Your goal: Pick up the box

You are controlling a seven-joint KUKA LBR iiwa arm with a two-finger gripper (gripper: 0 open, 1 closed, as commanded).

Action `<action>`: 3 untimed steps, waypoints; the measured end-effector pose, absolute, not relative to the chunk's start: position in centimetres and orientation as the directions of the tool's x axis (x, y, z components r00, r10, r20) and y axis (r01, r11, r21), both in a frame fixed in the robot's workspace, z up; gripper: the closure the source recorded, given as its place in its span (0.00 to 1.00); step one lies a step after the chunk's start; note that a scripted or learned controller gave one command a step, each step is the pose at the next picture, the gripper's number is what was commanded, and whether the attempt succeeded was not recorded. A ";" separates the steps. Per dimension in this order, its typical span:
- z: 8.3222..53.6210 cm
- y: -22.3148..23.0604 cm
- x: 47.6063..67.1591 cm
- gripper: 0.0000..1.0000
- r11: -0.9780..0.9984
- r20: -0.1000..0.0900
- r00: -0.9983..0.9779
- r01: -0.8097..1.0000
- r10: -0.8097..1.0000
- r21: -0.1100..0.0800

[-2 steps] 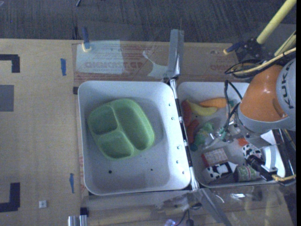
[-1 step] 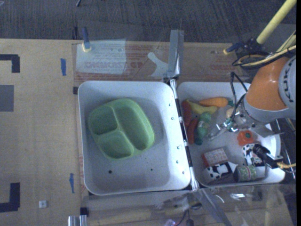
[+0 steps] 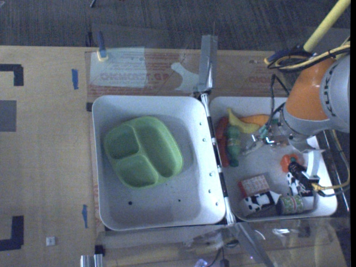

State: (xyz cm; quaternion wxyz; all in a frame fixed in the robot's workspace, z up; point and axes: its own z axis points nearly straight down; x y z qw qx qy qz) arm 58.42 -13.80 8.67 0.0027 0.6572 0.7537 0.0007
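The gripper (image 3: 266,139) hangs low over the upper middle of the right bin (image 3: 329,207), at the end of the one arm (image 3: 320,102) that comes in from the right. Whether it is spread or pressed together cannot be told from this view; its metal tip sits just beside the clutter at the bin's upper left, and nothing can be seen pinched in it.

There is one box (image 3: 255,184), small, pinkish with a grid pattern, lying flat on the bin floor. It lies below the gripper and a little to the left, near but apart from it, with bare white floor between them.

Touching the box's lower edge is one black-and-white toy (image 3: 261,202), and just right of that one greenish can (image 3: 291,204) on its side. One small orange piece (image 3: 287,162) lies right of the gripper. At the bin's upper left are one banana (image 3: 240,123), one orange piece (image 3: 257,118) behind it, one red piece (image 3: 222,131) and one green piece (image 3: 233,149), crowded together beside the gripper.

The left bin (image 3: 111,213) holds one green divided plate (image 3: 143,151) with three compartments, well apart from the box. There are two bins in all.
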 end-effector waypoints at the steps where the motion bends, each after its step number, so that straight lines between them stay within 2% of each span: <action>1: 9.9 -13.8 58.6 1.00 0.138 -0.005 -0.138 0.990 0.990 0.011; 2: 18.5 -7.5 54.3 1.00 0.218 0.000 -0.218 0.976 0.976 0.002; 3: 18.5 -7.5 54.3 0.00 0.218 0.000 -0.218 0.976 0.976 0.001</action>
